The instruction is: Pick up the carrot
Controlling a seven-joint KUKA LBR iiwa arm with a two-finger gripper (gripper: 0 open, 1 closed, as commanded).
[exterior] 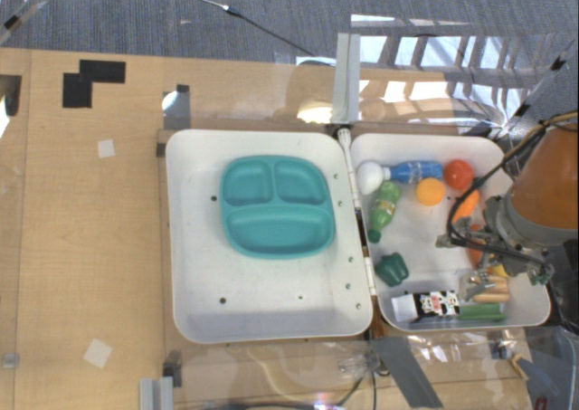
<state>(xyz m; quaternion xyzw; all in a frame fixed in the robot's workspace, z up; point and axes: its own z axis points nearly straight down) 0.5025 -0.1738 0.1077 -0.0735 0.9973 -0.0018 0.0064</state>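
A: Green leads at the near rim of the right bin (534, 313), a green stick (479, 312) beside a black-and-white packet (434, 305).

B: And the gripper (493, 274)?

A: At four o'clock in that bin, low over the clutter; whether it's open or closed, I cannot tell.

B: The carrot (464, 206)?

A: Just past the wrist at two o'clock, orange, partly hidden by cables. Beyond it, an orange ball (431, 192), a red ball (459, 173) and a blue bottle (412, 171).

B: Left bin (190, 218)?

A: A teal divided plate (276, 206).
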